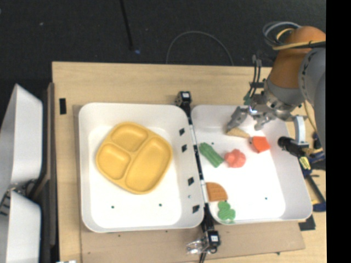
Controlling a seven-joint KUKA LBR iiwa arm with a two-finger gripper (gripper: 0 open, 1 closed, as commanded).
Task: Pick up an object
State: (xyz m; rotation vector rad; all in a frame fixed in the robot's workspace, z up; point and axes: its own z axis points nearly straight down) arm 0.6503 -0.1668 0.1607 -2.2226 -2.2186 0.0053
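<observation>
The thing nearest the gripper (248, 120) is a small tan wedge (237, 131). It lies at the far end of the right bin (274, 201), just under the left finger. It looks like a toy piece of food, so it is likely light and hard, with smooth sides that could slip. One end comes to a thin point. A good hold would be across its thick middle, not at the point.

The fingers are spread wide, one on each side of a gap. Nothing sits between them. They hang low over the bin, right above the wedge.

Near the wedge there are other small toys in the same bin. There is one orange block (260, 144) to its right. There is one red round piece (236, 158), like a berry, a bit nearer. There is one long green piece (210, 154) by the left wall of the bin. At the near left corner lie one brown and orange slice (216, 191) and one bumpy green piece (226, 212), close together. That makes six small things in all.

The left bin (93, 212) holds one yellow plate (133, 158) with three parts. The two bins sit side by side on one wooden worktop (109, 78).
</observation>
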